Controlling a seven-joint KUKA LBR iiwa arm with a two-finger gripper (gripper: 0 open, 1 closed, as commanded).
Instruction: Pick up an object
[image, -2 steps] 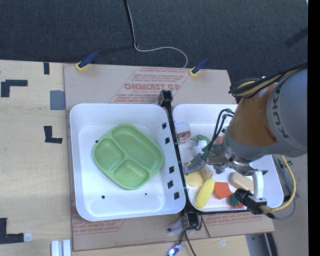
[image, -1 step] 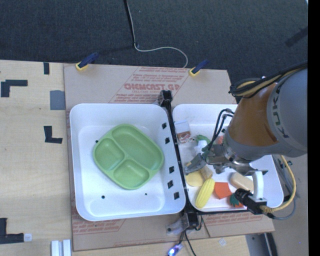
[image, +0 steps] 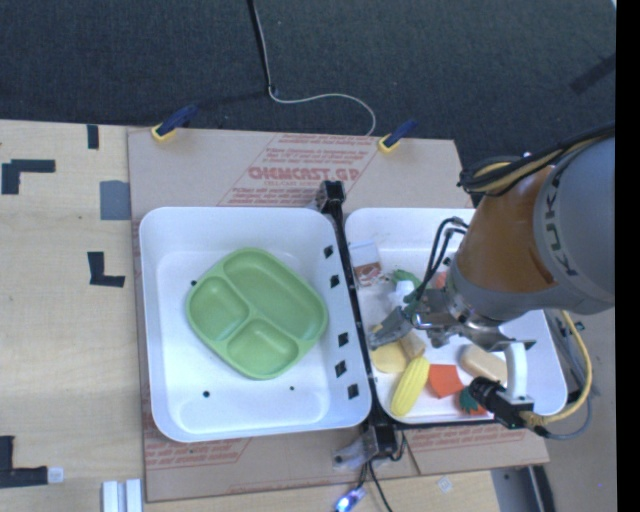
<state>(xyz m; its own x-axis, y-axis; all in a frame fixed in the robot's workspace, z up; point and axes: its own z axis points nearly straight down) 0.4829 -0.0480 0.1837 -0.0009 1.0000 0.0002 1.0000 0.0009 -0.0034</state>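
Your pincer (image: 400, 325) hangs low in the right bin (image: 520, 225), just above the yellow corn (image: 409, 386); its spread you cannot tell. An orange block (image: 443, 380) lies beside the corn.

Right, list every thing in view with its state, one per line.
Green tray: flat in the left bin, right side up, nothing in its compartments.
Corn: lying in the right bin, near the front wall.
Orange block: resting beside the corn.
Pale wedge: lying under the arm.
Arm: reaching down over the right bin.
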